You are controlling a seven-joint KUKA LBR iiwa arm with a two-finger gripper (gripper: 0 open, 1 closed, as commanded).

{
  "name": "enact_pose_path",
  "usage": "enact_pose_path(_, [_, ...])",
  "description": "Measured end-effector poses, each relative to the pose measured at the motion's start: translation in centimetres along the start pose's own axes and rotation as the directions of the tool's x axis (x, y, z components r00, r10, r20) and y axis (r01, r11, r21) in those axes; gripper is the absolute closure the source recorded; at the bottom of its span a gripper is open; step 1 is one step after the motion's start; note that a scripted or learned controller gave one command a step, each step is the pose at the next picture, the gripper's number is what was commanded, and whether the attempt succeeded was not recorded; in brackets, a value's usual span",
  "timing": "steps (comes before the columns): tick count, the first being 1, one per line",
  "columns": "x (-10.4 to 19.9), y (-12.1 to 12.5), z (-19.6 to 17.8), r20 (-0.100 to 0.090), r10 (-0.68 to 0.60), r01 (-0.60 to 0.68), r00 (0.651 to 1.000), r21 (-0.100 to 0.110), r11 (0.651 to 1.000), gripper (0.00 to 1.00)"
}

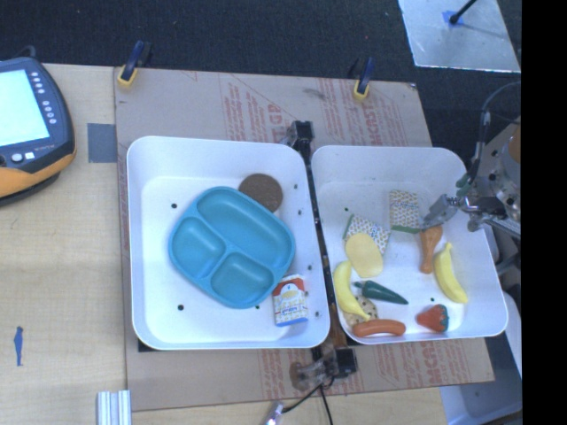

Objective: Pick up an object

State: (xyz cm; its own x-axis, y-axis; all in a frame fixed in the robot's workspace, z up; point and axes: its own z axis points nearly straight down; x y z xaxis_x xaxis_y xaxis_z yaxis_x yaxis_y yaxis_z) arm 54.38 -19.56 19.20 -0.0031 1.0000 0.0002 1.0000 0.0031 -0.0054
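My gripper (459, 212) reaches in from the right and hovers over the right bin's (461, 162) far right side, open with nothing between its fingers. Just below it lies an orange carrot (429, 246), with a yellow banana (449, 274) beside that. The same bin also holds a pale yellow lemon (364, 255), a second banana (345, 292), a green pepper (381, 292), a red sausage (378, 328), a red strawberry (432, 318) and two patterned pieces (404, 207).
The left bin (142, 237) holds a blue divided plate (232, 246), a brown disc (260, 191) and a small carton (290, 301). A control pendant (27, 122) lies at the bench's far left. Clamps (302, 133) sit between the bins.
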Motion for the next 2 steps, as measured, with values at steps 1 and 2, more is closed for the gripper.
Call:
enact_pose_path(1, [0.1, 1.3, 10.1, 0.0, -0.003, 0.003, 1.0, 0.0, 1.0, 0.0])
enact_pose_path(2, [0.0, 1.3, 9.0, 0.0, -0.004, 0.004, 1.0, 0.001, 1.0, 1.0])
